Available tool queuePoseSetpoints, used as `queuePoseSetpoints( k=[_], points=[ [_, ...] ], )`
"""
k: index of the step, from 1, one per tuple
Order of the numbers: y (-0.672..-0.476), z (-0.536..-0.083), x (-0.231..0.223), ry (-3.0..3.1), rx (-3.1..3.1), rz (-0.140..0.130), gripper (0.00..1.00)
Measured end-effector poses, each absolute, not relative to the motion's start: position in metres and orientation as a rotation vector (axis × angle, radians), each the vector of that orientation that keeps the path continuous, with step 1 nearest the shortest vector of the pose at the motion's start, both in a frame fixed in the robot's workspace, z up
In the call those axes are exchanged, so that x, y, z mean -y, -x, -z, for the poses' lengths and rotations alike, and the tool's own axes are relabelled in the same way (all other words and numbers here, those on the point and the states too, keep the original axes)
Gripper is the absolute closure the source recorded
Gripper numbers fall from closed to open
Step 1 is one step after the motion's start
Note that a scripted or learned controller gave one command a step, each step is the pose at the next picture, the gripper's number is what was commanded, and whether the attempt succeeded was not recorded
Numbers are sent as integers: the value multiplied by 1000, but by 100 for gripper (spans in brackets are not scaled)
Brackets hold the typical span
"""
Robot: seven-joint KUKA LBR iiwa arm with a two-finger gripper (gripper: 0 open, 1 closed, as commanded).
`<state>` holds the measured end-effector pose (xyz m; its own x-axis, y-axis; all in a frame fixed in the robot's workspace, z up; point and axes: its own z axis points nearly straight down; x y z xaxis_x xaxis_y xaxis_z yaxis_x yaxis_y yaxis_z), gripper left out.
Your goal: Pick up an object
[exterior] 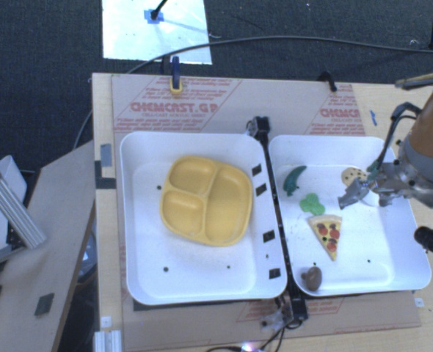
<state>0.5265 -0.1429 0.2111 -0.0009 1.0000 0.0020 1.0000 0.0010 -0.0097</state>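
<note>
My end effector [354, 194] is over the right bin [400, 270], near its far right part, and my arm [429, 134] comes in from the right side with the orange band above the wrist. The grey fingers point to the left and a little down, toward the middle of this bin. I see nothing between them, but whether they are spread or closed I cannot tell.

The things I could pick all lie in the right bin. The pizza slice [326, 234] is yellow with red dots and a pale crust; its crust end is toward the far side and its tip points to the near edge, so its long axis runs far to near. Just beside it, on the far side, lies a light green piece [311, 204]. A dark green piece [293, 179], long and curved, lies further back near the divider, slanted. A round cookie [352, 175] lies just beside my fingers. A brown lump [312, 277] rests at the near edge.

In the left bin [147, 270] a yellow divided plate [205, 199] lies flat. Both bins stand on the worktop [224, 101].
</note>
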Motion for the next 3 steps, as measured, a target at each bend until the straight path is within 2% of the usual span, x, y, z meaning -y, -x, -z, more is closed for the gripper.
queuePoseSetpoints(
  k=[1, 2, 3],
  points=[
    [-529, -216, 143, 2217, 2225, -1, 0],
    [-528, -152, 145, 2217, 2219, -5, 0],
    [-529, -107, 149, 2217, 2219, -3, 0]
  ],
)
